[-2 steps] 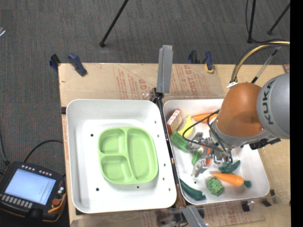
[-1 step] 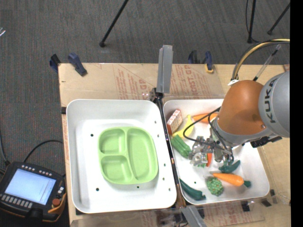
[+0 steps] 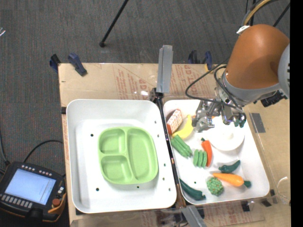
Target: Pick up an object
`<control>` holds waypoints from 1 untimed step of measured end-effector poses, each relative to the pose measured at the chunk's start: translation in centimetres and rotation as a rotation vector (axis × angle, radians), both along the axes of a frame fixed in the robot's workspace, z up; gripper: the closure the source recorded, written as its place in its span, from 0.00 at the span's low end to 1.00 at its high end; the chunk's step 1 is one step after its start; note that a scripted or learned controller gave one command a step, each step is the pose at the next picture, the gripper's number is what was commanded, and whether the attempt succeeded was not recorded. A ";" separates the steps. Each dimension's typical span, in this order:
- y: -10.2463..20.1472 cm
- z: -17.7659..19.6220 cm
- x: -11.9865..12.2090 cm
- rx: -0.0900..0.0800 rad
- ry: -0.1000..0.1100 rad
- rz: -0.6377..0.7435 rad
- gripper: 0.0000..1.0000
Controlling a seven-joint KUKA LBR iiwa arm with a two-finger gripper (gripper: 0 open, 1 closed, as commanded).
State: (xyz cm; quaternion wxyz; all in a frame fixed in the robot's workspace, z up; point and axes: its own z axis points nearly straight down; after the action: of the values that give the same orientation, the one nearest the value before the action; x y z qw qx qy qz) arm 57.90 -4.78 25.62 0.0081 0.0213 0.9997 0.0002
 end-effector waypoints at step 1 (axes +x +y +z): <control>0.0 -0.7 -0.3 0.001 0.015 0.000 0.00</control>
State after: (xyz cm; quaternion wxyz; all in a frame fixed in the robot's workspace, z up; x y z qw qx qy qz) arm 57.63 -4.75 24.93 0.0009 0.0211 0.9998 0.0005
